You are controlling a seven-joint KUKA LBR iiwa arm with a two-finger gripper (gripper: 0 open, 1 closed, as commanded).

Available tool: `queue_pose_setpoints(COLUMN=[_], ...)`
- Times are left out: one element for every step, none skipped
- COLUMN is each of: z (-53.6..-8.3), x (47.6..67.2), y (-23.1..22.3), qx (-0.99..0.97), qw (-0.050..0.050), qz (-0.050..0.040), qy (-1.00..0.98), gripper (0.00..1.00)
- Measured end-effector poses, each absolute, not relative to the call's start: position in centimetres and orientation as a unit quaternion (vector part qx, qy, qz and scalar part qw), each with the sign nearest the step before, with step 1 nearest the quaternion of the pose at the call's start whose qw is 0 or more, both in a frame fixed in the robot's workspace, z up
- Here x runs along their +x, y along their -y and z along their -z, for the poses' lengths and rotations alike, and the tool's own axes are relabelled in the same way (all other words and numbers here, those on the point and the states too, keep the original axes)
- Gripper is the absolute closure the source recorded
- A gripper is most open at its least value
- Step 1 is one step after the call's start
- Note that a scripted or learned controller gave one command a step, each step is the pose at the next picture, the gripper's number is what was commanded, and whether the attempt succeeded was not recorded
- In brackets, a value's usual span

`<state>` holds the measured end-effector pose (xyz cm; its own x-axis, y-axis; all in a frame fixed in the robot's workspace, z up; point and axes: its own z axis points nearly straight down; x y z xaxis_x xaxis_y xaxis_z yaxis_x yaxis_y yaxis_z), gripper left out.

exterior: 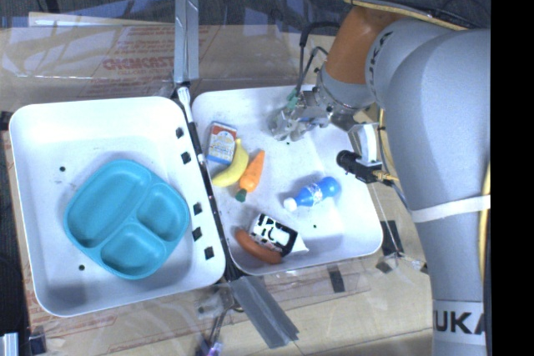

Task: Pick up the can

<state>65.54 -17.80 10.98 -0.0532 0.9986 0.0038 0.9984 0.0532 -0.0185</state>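
Observation:
The can (pixel 221 142), with an orange and blue label, lies at the left side of the right bin (pixel 359 242), against the divider. A yellow banana (pixel 233 169) touches its lower edge. My gripper (pixel 288 124) hangs low over the back of the right bin, well to the right of the can and apart from it. Nothing shows in the gripper. The grey arm with its orange band (pixel 359 42) comes in from the upper right.
An orange carrot (pixel 252 171) lies next to the banana. A blue bottle (pixel 314 192) rests mid-bin. A black-and-white packet (pixel 274 234) and a brown sausage (pixel 254 248) lie at the front. A blue divided plate (pixel 127 217) sits in the left bin (pixel 50 129).

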Motion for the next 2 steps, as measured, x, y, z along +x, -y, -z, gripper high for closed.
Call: queue_pose_setpoints(z=[-21.77,-21.69], x=[64.76,64.73], y=[14.02,14.03], qx=[-0.657,-0.657], qw=[0.0,0.0], qz=[0.0001,-0.0004], qy=[0.754,0.753], gripper=[1.0,0.0])
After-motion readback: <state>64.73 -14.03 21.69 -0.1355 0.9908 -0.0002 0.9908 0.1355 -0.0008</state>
